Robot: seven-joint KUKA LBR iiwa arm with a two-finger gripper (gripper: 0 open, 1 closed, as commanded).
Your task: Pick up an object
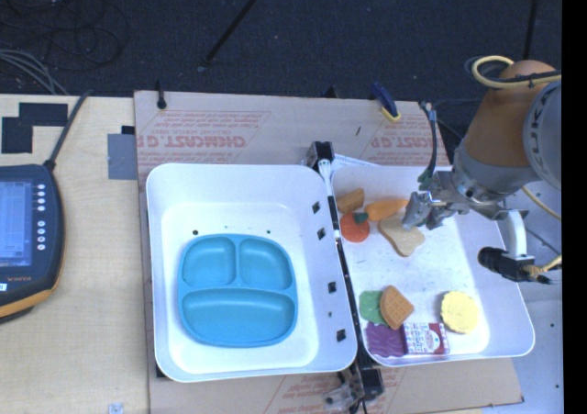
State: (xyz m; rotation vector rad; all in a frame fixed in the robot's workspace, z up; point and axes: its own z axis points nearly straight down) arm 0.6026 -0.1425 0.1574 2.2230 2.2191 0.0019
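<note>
The end effector (420,212) hangs over the right bin (503,341), touching a tan toast-shaped piece (403,239); whether it grips is unclear. A blue divided plate (238,290) fills the left bin (165,192).

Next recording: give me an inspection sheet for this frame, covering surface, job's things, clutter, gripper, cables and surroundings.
Surface: two white bins, left bin, right bin, on a cardboard sheet.
Job's things: toy foods in the right bin, including a bread slice, tomato, yellow piece, small carton.
Clutter: blue divided plate in the left bin.
Gripper: gripper over the bread slice.
Cables: black leads on the dark floor.
Surroundings: teach pendant at left.
</note>
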